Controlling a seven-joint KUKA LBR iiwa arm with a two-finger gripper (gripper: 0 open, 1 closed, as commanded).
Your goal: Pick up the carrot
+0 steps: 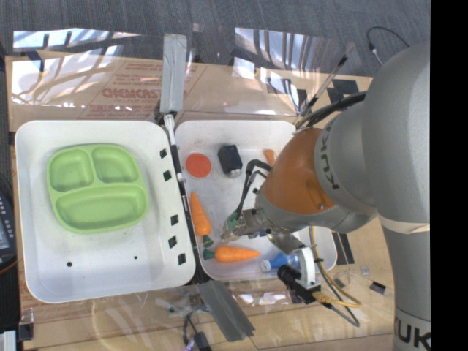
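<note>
While the grey arm (365,152) blocks most of the right bin (219,134), I cannot tell the state of the hand (235,229) under it. Left of the hand sits the left bin (29,218) with a green divided plate (97,187). One carrot (235,254) lies just below the hand, another carrot (199,215) beside it. Cardboard covers the bench (95,86).

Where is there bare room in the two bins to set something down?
Free: left bin floor around the green tray, widest below it. In the right bin, a strip along the top wall above the red disc and black block. Crowded: lower right bin, with two carrots and the arm.
</note>
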